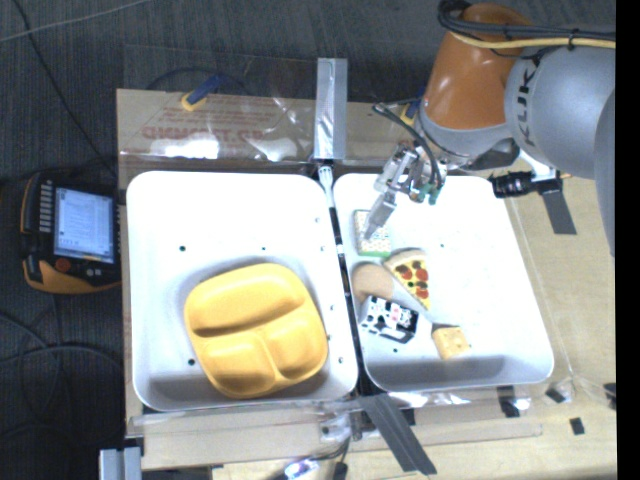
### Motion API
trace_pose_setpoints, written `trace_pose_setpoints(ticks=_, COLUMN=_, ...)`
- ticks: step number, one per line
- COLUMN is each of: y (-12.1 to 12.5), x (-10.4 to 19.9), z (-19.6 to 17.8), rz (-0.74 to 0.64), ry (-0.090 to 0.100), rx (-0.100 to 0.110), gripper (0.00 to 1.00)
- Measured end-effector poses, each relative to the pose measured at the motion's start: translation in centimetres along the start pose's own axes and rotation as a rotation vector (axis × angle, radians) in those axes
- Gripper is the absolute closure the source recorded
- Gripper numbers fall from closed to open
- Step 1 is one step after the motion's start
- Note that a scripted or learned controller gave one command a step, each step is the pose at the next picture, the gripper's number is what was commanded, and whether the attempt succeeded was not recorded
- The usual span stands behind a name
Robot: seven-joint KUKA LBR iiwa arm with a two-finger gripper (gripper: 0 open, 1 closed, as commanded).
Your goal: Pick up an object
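My gripper (382, 213) hangs over the far left part of the right bin (480, 268), slanting down and to the left. Its tip is just above a small white and green item (373, 239) by the bin's left wall; whether they touch I cannot tell. Nearer the front lie a toy pizza slice (412, 273), a tan rounded piece (368, 279), a black and white item (388, 318) and a small tan cracker-like block (451, 342).
The left bin (170, 218) holds a yellow divided tray (257, 326). A handheld pendant (68, 230) lies off the bench at the left. Clear plastic wrap (230, 128) and a metal bar (331, 108) sit behind the bins.
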State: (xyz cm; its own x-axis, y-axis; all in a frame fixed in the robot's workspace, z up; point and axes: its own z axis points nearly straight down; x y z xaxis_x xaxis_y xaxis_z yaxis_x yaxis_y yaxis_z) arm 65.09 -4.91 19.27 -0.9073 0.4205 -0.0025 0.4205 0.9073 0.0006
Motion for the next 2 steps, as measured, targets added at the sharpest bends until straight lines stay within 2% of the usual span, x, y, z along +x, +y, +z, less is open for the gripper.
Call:
trace_pose_setpoints(ticks=1, y=-1.6, x=2.3, z=-19.8, rz=0.540, ry=0.000, rx=0.003, gripper=0.00)
trace_pose_setpoints(ticks=2, y=-3.3, x=0.3, z=-5.5, rz=0.280, ry=0.001, rx=0.002, gripper=0.00)
